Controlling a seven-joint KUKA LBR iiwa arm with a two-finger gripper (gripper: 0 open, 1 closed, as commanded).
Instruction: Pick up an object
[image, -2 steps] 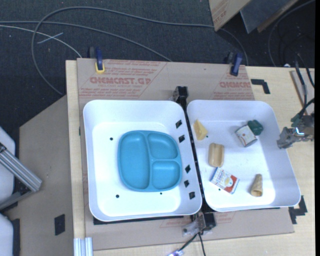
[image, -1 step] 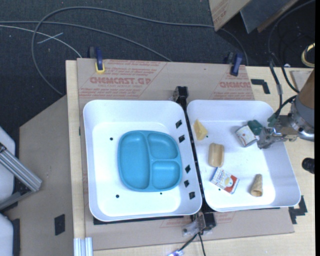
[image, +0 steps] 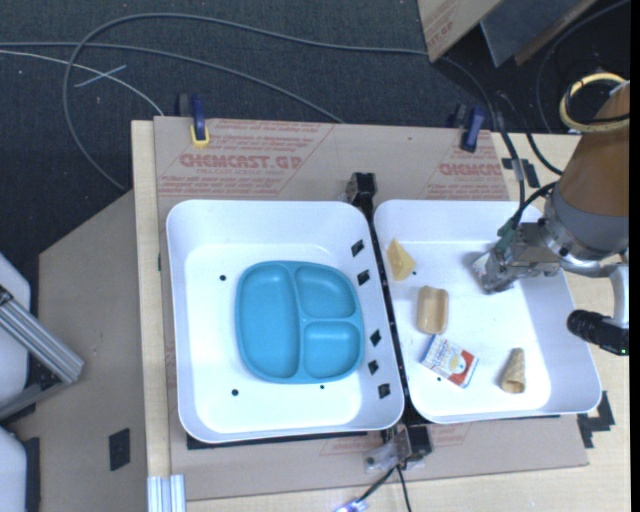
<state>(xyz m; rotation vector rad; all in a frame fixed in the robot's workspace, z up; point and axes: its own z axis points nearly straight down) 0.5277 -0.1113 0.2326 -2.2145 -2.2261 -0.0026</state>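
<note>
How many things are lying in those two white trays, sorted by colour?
Blue: 1, the divided plate in the left bin.
Tan or yellowish: 3, a wedge-shaped piece, a bread-like roll and a cone-shaped piece, all in the right bin.
White with red and blue print: 1, a small carton, right bin.
Total: 5

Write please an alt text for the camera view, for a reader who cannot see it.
A grey robot arm reaches from the right, its gripper low over the right bin, which holds three small tan food pieces and a small carton. The left bin holds a blue divided plate.
</note>
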